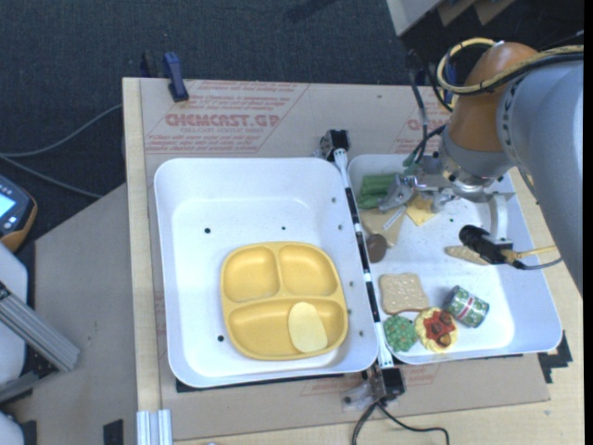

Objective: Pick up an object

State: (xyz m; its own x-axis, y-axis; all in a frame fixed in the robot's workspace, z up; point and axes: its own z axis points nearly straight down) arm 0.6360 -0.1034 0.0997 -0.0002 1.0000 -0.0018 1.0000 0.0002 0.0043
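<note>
Floor: dark carpet (74, 26) lies all around the bench.
Bench: a pale brown board with red letters (222, 119) holds both bins.
Clip: a small blue clamp (174, 75) sits at the board's 11 o'clock corner.
Left bin: the big shallow white bin (185, 202) sits at 9 o'clock on the board.
Plate: a yellow plastic plate with three sections (269, 290) rests at 5 o'clock in the left bin.
Oval: a pale yellow oval piece (308, 327) lies in the plate's 6 o'clock section.
Right bin: the smaller shallow white bin (519, 313) sits at 3 o'clock on the board.
Brown toy: a small round brown thing (375, 246) lies at the right bin's 9 o'clock edge.
Green toy: a flat green piece (374, 190) lies at 11 o'clock, just beside the gripper.
Bumpy toy: a round bumpy green thing (400, 333) sits at 7 o'clock.
Bread: a tan toast slice (403, 292) lies just above it.
Gripper: the grey metal gripper (397, 204) is low over the bin's 11 o'clock part.
Grip: I cannot tell if it is open or closed, or if it has anything.
Cheese: a thin yellow slice (422, 214) lies just beside the gripper, at its 4 o'clock.
Red toy: a round red and yellow thing (436, 329) touches the bumpy green thing.
Can: a little green can (466, 306) lies tipped at 5 o'clock.
Arm: the grey arm with an orange band (491, 100) comes in from 1 o'clock.
</note>
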